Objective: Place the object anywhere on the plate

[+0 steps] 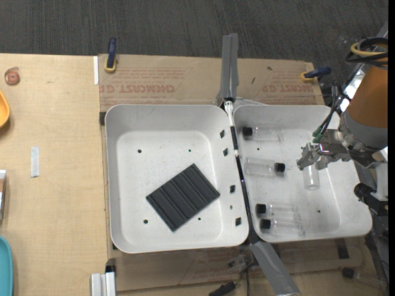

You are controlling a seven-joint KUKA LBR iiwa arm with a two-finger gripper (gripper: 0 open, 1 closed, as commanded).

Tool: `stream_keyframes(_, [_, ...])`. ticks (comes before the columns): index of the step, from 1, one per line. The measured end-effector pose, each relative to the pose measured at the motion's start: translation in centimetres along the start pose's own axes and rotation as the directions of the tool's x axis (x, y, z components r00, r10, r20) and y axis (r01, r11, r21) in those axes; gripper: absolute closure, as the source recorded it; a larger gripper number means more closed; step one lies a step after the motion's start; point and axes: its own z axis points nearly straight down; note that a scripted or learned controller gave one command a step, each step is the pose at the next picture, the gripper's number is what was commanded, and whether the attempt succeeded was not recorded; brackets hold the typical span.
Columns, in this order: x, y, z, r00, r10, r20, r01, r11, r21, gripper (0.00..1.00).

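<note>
We count four clear vials (265, 167) lying right of the ribbed plate (183, 197), in the second bin (352, 224); a fifth vial (312, 177) hangs clamped in the tool (311, 160).

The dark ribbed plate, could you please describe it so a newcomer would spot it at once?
Look at the left white bin. Lying flat toward its lower middle is the plate, a dark grey rectangle turned at a slant. Its ridges and dark colour set it apart from the clear vials in the right bin.
</note>
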Motion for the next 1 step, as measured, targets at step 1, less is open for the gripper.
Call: stream_keyframes(1, [10.07,-1.86,1.64,0.991,-0.134,0.000,0.134,0.991,0.003,1.00])
